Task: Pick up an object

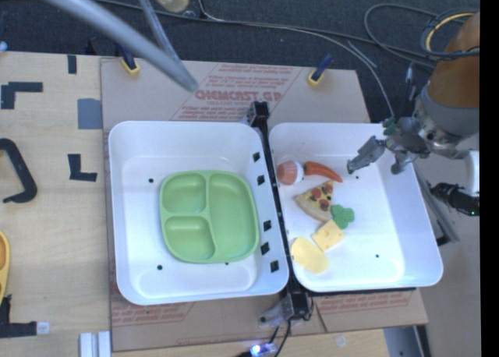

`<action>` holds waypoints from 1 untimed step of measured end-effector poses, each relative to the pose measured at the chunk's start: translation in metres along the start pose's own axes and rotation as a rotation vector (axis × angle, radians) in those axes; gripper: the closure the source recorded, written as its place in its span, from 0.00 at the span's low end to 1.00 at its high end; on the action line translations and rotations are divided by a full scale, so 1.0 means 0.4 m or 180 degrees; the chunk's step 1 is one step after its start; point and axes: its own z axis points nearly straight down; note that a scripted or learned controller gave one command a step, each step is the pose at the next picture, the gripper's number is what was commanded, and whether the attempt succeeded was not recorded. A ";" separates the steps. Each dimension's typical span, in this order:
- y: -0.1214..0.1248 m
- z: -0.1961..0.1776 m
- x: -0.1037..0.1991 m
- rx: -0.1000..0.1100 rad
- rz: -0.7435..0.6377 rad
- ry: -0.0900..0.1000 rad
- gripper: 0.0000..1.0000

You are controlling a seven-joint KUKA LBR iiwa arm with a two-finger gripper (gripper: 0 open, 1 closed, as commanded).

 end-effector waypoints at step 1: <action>0.006 -0.017 0.001 -0.0038 -0.0011 -0.0007 0.00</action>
